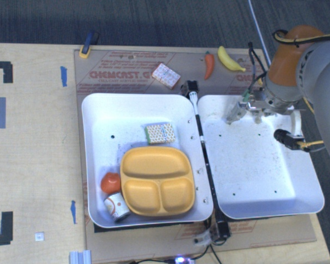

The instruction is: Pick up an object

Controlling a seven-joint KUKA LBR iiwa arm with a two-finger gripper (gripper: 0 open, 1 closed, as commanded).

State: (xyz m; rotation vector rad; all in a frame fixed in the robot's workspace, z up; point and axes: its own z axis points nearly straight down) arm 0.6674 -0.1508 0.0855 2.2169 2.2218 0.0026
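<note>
The claw [261,108] hangs over the right bin's [264,202] far edge; how far open it is cannot be told. In the left bin [96,114] lie a yellow tray [157,180], sponge [160,132], tomato [110,182] and can [116,206].

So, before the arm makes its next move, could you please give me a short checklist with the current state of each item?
1. Objects to pick: yellow tray, red ball, small can and patterned block lie in the left bin: ok.
2. Pincer over a target: not ok, it hangs over the right bin.
3. Pincer holding anything: cannot tell.
4. Red ball free to grasp: not ok, crowded between tray and bin wall.
</note>
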